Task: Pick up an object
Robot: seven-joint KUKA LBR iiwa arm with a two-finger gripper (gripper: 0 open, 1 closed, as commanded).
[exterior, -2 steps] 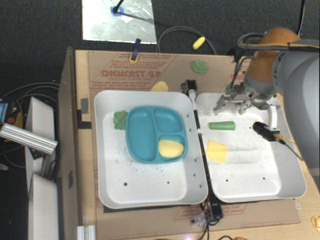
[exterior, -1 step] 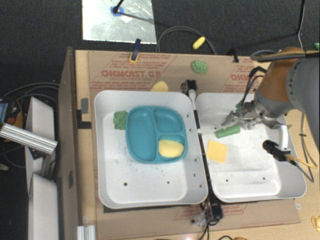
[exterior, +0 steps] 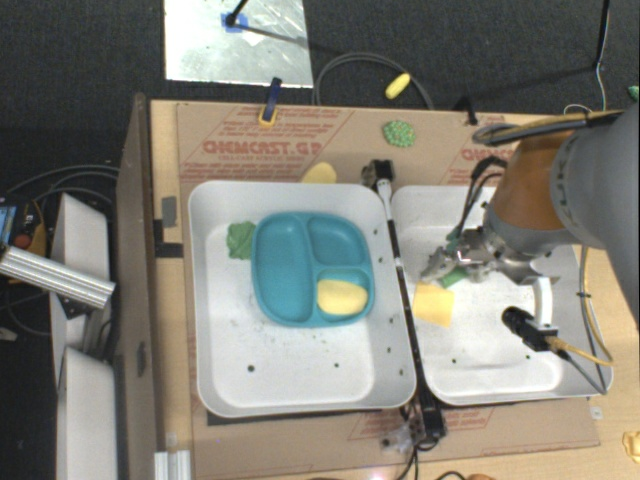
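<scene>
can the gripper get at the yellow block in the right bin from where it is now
Probably yes. The gripper hangs just above and beside the yellow block in the right bin, and nothing lies between them; the block's top looks uncovered.

A yellow wedge-shaped block [exterior: 434, 305] lies flat on the floor of the right bin [exterior: 500, 383], close to that bin's left wall and about midway along it. Just above it, a small green piece [exterior: 450, 276] sits partly hidden. In the left bin [exterior: 300, 388], a teal divided plate [exterior: 290, 268] rests near the middle, level, with a rounded yellow object [exterior: 341, 296] lying in its lower right compartment. A green leafy item [exterior: 241, 239] lies on the bin floor touching the plate's upper left edge.
</scene>
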